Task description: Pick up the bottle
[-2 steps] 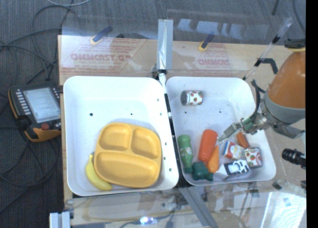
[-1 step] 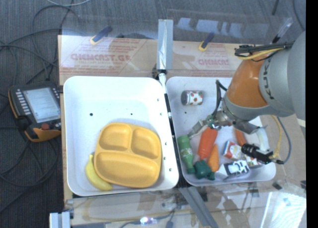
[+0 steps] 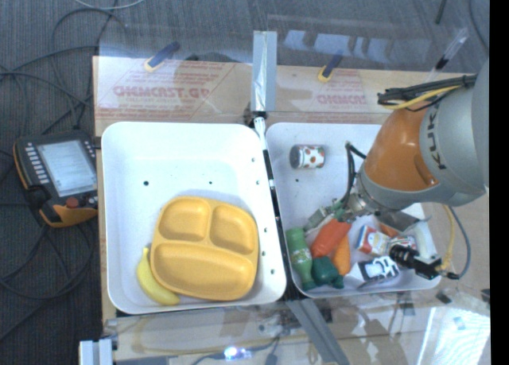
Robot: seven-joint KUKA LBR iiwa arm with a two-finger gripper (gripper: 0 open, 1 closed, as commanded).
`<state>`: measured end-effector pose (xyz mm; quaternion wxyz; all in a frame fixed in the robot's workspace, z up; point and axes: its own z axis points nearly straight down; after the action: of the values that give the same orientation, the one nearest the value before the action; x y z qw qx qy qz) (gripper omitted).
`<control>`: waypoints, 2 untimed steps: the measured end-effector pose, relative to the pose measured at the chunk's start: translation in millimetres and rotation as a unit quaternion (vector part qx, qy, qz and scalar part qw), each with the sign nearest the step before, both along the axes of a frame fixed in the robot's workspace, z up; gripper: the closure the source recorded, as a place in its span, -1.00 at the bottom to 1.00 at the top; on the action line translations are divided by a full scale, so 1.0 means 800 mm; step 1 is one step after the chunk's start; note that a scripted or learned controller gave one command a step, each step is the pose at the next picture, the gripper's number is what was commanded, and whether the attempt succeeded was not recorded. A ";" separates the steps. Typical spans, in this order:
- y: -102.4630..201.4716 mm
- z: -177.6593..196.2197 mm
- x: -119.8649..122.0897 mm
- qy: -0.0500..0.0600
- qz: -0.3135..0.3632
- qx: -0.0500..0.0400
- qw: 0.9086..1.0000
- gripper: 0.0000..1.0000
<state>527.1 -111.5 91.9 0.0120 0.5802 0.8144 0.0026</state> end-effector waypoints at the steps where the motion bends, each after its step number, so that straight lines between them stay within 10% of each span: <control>1: -0.079 0.075 -0.012 0.011 -0.024 0.004 1.000 -1.00; 2: -0.001 0.009 0.018 0.012 -0.032 0.005 0.999 -1.00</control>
<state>541.6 -112.3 98.9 -0.0011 0.6057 0.7957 -0.0005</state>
